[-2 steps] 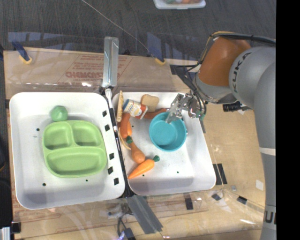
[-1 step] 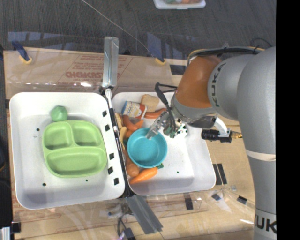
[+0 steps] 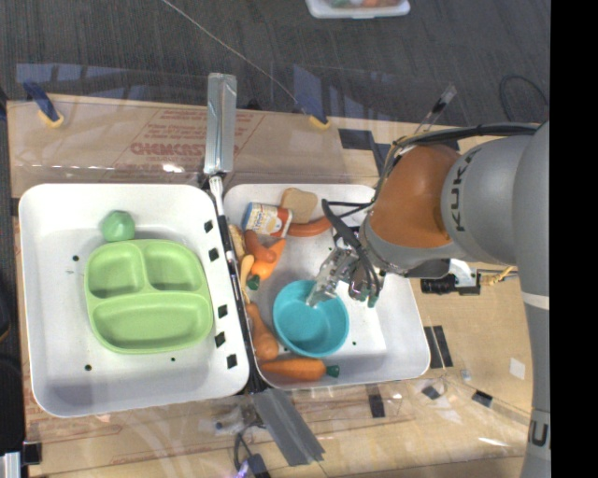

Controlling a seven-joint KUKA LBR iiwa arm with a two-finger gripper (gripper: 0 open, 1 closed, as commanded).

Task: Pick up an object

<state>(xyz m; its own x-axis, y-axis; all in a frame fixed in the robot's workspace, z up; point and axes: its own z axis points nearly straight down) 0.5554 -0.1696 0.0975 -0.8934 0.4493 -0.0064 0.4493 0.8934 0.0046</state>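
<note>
Left bin (image 3: 47, 280): green divided plate (image 3: 148, 295) lying flat near centre, a small green ball (image 3: 118, 225) just beside its upper left corner. A metal bar (image 3: 220, 121) stands at the top of the divide between the bins. Brown cardboard sheet (image 3: 140, 140) with red print lies under clear plastic behind the bins. A white tray (image 3: 358, 8) sits on the dark floor at the top edge.

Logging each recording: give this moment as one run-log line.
tool: over round teal plastic bowl's rim | bin: right shallow white bin | divided green plastic tray: left bin
</note>
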